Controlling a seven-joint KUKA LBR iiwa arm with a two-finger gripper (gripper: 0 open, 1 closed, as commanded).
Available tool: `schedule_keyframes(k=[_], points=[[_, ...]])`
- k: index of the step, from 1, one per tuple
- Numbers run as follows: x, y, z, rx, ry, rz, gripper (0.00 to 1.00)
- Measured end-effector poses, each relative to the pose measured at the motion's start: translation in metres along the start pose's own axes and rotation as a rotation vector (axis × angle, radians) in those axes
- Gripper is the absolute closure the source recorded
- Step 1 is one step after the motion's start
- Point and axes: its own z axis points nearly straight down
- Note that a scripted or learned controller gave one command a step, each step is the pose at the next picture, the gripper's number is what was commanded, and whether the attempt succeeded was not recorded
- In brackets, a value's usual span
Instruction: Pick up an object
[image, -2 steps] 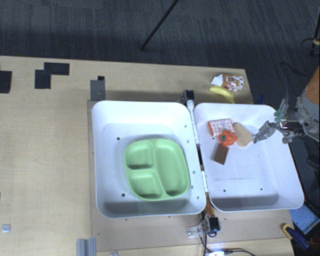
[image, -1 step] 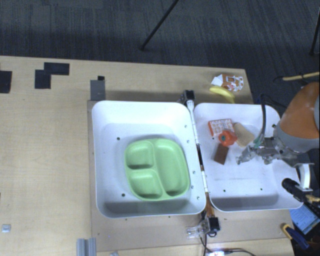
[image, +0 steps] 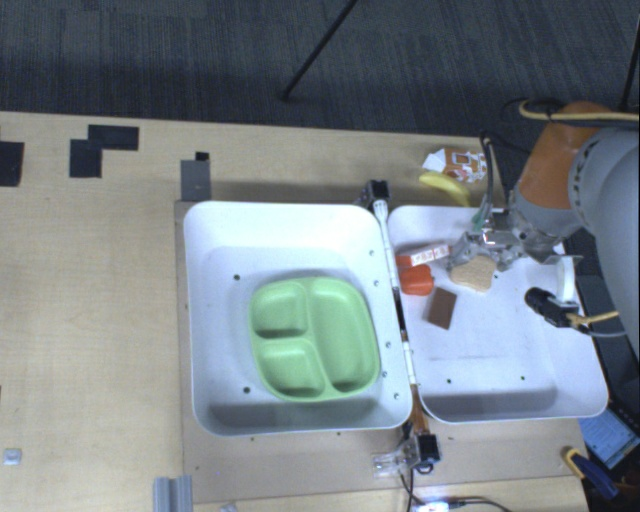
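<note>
I see a green divided plate (image: 312, 337) in the left bin (image: 215, 240). The right bin (image: 520, 390) holds an orange block (image: 416, 279), brown piece (image: 441, 308) and tan chunk (image: 473, 275) under my gripper (image: 487, 246); its grip I cannot tell.

Two bins sit side by side on the worktop (image: 90, 300). The left bin (image: 215, 240) holds a divided tray (image: 312, 338) near its middle. In the right bin (image: 520, 370), a cluster lies toward the far left corner: a small block (image: 416, 280) close to the dividing wall, a flat bar (image: 441, 308) just right of and nearer than it, and a piece of bread (image: 474, 275) farther right. The end effector (image: 490, 243) hangs right over the bread. Behind the right bin, on the worktop, lie a banana (image: 443, 185) and a packet (image: 458, 162).
</note>
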Motion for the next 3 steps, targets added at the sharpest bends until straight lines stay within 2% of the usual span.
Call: schedule_keyframes(k=[1,2,3], points=[[0.0,0.001,-0.012,-0.003,-0.002,-0.005,1.0],[0.106,-0.032,-0.101,-0.001,0.001,-0.001,1.0],[0.169,-0.11,-0.15,0.002,0.001,0.0,1.0]])
